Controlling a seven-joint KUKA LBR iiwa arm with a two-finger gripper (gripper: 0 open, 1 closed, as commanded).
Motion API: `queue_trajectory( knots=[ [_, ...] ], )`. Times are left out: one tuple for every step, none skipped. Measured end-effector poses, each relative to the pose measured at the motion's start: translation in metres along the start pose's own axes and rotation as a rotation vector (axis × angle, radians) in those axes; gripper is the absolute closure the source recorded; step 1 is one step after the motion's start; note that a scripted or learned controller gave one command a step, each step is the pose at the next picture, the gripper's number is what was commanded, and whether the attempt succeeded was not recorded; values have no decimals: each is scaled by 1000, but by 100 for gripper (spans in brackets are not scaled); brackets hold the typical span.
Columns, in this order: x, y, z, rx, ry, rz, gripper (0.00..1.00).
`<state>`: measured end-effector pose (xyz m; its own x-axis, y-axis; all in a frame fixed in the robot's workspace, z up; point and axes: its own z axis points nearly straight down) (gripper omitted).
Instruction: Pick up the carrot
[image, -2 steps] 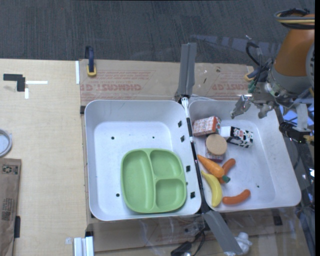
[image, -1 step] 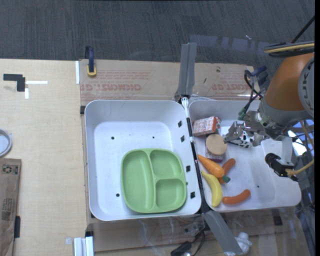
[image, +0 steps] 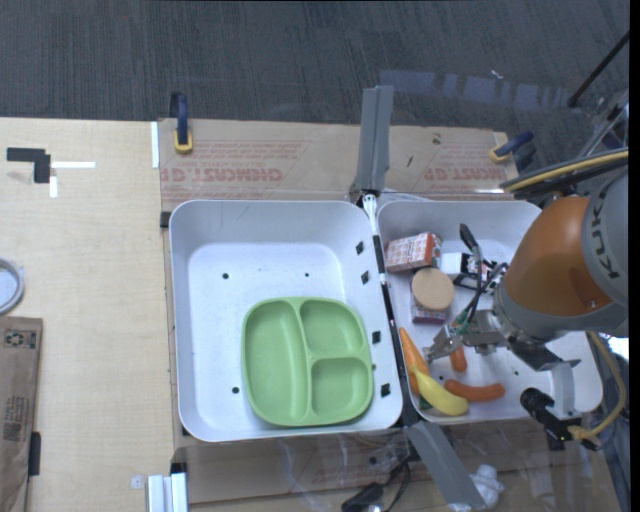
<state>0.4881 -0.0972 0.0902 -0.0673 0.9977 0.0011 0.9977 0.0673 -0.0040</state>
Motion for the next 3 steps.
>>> queue_trajectory(
  knots=[
    [43, -8, -100, -2, -1, -43, 0],
    [42, -8, -101, -3, -2, -42, 0],
    [75, -5, -101, -3, -1, 127, 0]
  ],
)
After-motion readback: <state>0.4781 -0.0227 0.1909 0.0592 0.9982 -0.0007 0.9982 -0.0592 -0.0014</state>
